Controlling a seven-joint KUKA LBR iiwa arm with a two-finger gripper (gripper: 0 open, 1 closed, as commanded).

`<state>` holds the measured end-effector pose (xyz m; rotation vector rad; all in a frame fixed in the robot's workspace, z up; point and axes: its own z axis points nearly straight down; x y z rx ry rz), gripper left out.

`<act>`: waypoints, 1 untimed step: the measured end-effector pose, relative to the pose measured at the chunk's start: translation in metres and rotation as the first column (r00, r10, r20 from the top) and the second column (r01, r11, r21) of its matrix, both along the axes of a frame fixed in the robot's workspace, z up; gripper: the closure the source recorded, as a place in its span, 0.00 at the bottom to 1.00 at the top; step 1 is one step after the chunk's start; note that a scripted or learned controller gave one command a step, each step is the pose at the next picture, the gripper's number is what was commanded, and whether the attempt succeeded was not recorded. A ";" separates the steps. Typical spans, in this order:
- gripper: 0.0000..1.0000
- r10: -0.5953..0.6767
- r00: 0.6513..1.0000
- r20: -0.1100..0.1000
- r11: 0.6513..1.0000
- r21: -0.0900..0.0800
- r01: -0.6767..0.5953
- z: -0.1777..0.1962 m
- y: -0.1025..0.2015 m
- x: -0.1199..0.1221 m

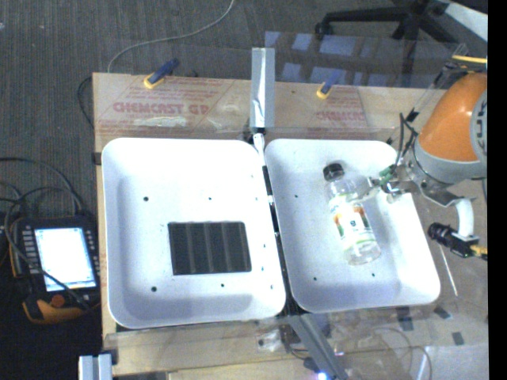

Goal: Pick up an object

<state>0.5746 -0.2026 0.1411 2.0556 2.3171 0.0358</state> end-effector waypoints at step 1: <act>0.00 0.036 0.999 0.004 0.999 -0.002 -0.036 -0.001 0.002 -0.001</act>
